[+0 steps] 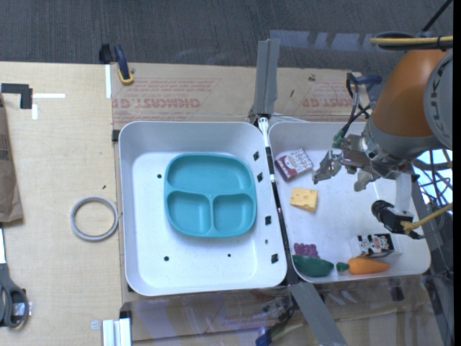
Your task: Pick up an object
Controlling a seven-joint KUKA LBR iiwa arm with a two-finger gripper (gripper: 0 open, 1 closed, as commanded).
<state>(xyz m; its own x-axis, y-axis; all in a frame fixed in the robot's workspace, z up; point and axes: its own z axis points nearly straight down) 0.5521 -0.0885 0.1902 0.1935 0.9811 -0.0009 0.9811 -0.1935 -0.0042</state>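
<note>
In the right bin (338, 215) lie a yellow cheese wedge (304, 198), a red-and-white packet (294, 163), a purple grape cluster (305, 250), a green piece (313, 267), an orange carrot (368, 266) and a small black-and-white carton (375, 244). My gripper (343, 174) hangs over the bin's back right part, its fingers spread open with nothing between them. It sits to the right of the packet and the cheese, apart from both.
The left bin (144, 215) holds a teal divided plate (211, 194). A metal divider (265, 85) stands between the bins at the back. On the bench to the left lie a roll of tape (94, 218) and scissors (13, 301).
</note>
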